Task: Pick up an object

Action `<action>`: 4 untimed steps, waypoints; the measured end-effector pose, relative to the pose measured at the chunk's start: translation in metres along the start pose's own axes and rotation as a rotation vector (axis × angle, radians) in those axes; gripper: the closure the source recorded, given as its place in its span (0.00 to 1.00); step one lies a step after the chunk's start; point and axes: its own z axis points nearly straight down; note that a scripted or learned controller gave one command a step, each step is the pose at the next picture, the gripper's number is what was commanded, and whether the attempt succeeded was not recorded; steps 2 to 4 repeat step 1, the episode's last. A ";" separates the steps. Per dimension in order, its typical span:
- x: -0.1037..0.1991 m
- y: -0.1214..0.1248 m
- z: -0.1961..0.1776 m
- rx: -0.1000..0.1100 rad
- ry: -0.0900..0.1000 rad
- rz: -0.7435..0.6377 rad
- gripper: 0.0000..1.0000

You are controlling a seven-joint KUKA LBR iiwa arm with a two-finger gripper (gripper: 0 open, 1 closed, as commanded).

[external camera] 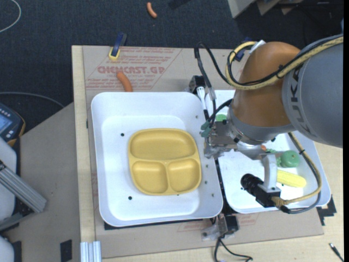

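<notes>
Looming over the desk, the arm covers much of the right bin; the left bin carries a yellow divided plate. Candidate objects lie in the right bin: a corn cob just beside a green toy. The end effector sits near the wall between the bins; whether it is wide or narrow I cannot tell. A good grasp probably means centring over the corn, approaching across its narrow width, clear of the rim.

Grey arm with orange band and yellow-black cables.
</notes>
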 end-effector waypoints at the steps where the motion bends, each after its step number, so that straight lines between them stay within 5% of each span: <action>1: 0.003 -0.009 0.004 0.007 0.000 0.003 1.00; 4: 0.003 -0.009 0.004 0.007 0.000 0.003 1.00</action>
